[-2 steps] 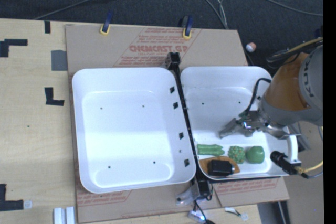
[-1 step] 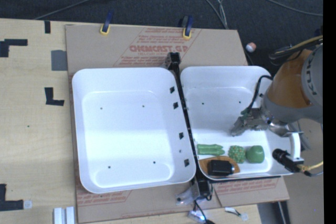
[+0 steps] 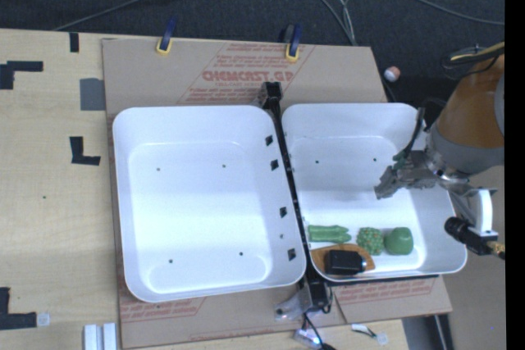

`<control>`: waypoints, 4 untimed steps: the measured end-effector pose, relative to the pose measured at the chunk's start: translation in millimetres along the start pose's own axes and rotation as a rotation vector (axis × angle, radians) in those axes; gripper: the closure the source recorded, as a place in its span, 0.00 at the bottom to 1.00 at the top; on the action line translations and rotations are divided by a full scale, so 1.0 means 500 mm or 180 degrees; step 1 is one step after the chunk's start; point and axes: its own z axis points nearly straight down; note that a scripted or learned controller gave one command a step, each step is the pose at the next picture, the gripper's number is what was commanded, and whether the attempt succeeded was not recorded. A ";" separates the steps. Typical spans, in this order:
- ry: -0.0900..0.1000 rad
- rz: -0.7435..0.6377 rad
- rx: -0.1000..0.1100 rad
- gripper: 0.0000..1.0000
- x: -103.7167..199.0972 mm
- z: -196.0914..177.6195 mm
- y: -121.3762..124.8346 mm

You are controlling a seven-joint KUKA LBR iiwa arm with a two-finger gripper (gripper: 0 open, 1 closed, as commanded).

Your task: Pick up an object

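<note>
The grey two-finger gripper (image 3: 392, 183), its hold impossible to tell, hovers above the round green plastic toy (image 3: 399, 241), so the approach step calls for descent.

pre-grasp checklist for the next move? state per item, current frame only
1. Targets in the right bin: ok. A long green piece, a bumpy green piece, a rounded green piece and a black object lie along the near wall.
2. Gripper placed over a target: not ok. It sits over bare bin floor, farther from the camera than the row.
3. Nothing held: cannot tell at this size.
4. Spacing of targets: not ok. The bumpy and rounded pieces touch, and the black object rests on an orange-brown piece.
5. Wall clearance: not ok. The row hugs the near wall.
</note>
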 end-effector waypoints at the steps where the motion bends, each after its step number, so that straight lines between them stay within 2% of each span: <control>1: 0.0001 -0.0001 0.0003 1.00 0.011 -0.120 0.010; 2: 0.0001 0.0000 0.0002 1.00 0.011 -0.222 0.012; 3: 0.0007 -0.0010 0.0020 1.00 0.115 -0.188 -0.005; 4: 0.0006 -0.0010 0.0020 1.00 0.206 -0.166 -0.002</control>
